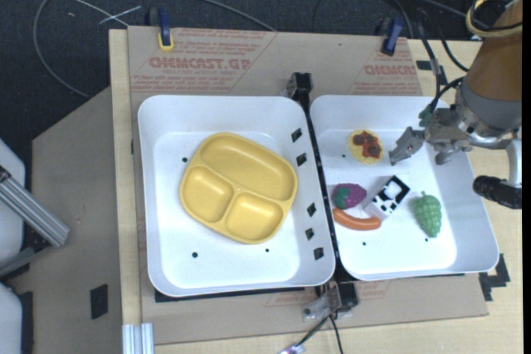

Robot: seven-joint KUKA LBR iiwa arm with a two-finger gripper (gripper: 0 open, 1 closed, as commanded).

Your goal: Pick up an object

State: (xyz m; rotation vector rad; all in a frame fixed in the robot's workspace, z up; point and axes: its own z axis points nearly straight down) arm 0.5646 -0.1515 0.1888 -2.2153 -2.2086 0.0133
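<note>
The right bin holds several small toys: a yellow and red pizza piece, a purple fruit, an orange-red sausage, a black and white block and a green grape bunch. My gripper hovers over the upper right part of this bin, to the right of the pizza piece and above the block. Its fingers are spread apart and hold nothing. The arm with its orange band comes in from the right.
The left bin holds a yellow divided plate. A black divider runs between the bins. Blue clamps sit at the board's back edge, and cables lie on the dark floor behind.
</note>
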